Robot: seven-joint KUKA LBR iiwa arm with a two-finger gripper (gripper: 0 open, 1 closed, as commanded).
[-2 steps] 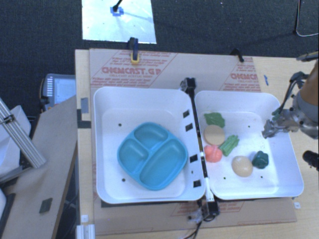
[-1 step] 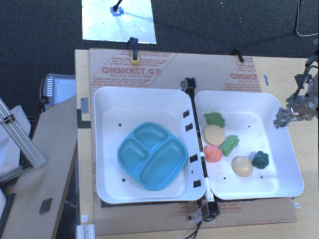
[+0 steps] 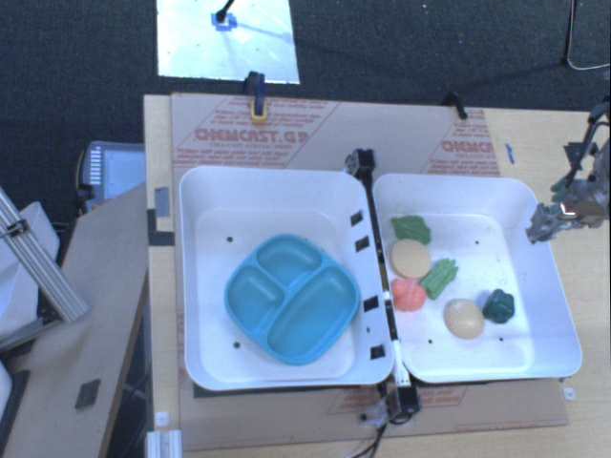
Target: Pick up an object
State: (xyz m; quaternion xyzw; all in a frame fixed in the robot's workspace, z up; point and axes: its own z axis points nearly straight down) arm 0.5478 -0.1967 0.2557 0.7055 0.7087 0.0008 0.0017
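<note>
The right bin [image 3: 535, 351] holds several toy foods: a green leafy piece [image 3: 411, 227], a cream round one [image 3: 411, 257], a green ridged piece [image 3: 439, 278], a pink-red piece [image 3: 409, 295], a tan round one [image 3: 464, 318] and a dark green piece [image 3: 498, 304]. My gripper [image 3: 546, 221] hangs at the right bin's upper right rim, off to the right of all the foods and touching none of them.
The left bin [image 3: 205, 351] holds a blue divided plate [image 3: 290, 298]. Black clips run down the seam between the bins [image 3: 372, 265]. A yellow clamp [image 3: 258, 109] sits at the bench's back edge.
</note>
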